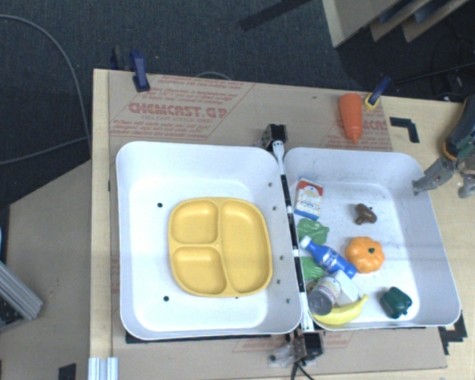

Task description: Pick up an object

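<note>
hovering at the right bin's [428, 229] far right rim, my gripper [450, 184] has its fingers spread with nothing between them, so no pick is made yet. every candidate lies in that bin, the pumpkin [365, 254] nearest centre.

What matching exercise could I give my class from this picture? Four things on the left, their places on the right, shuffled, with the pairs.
1 yellow tray
2 carrot
3 banana
4 green pepper

A near right corner of the right bin
B on the bench behind the bins
C in the left bin
D at the right bin's near edge, by the divider

Pairs: 1-C, 2-B, 3-D, 4-A
</note>
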